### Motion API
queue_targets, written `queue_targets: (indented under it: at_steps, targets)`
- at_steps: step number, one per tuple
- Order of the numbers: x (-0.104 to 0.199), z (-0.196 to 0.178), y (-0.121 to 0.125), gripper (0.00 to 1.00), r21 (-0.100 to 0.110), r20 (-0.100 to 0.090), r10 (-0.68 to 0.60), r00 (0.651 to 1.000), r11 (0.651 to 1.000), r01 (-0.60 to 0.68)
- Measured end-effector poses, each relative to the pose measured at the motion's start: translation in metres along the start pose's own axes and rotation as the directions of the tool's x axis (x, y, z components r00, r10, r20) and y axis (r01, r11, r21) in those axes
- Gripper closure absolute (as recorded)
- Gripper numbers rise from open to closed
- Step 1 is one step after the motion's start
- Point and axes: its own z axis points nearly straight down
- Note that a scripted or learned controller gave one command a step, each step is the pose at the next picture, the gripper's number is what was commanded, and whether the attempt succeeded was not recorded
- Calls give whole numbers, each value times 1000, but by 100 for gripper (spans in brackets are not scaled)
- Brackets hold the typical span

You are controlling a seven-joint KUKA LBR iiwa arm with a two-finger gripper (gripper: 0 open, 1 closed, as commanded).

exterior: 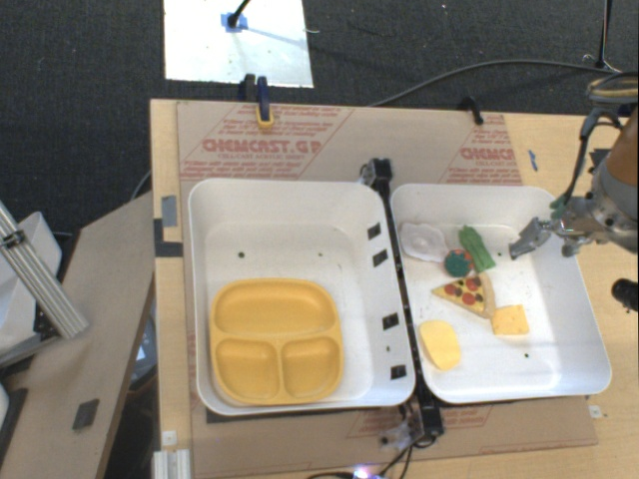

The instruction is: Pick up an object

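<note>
The right bin (569,367) holds several toy foods. A pale round piece (421,239) lies at its far left, with a green piece (476,247) and a small teal and red round piece (457,261) beside it. Below them lie a pizza slice (464,292), a yellow cheese wedge (510,320) and a pale yellow oval (440,345). My gripper (527,240) hangs over the far right part of this bin, to the right of the green piece and apart from it. Nothing shows in its grasp.
The left bin (230,208) holds a yellow divided tray (277,340) in its near half. A black divider with clips (387,267) runs between the bins. Cables cross the bench behind the bins. The arm's wrist (609,208) stands over the right bin's right rim.
</note>
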Motion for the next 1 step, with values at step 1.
queue_targets:
  at_steps: [1]
  targets:
    - [-5,61,-1,0,0,0,0,1000,1000,0]
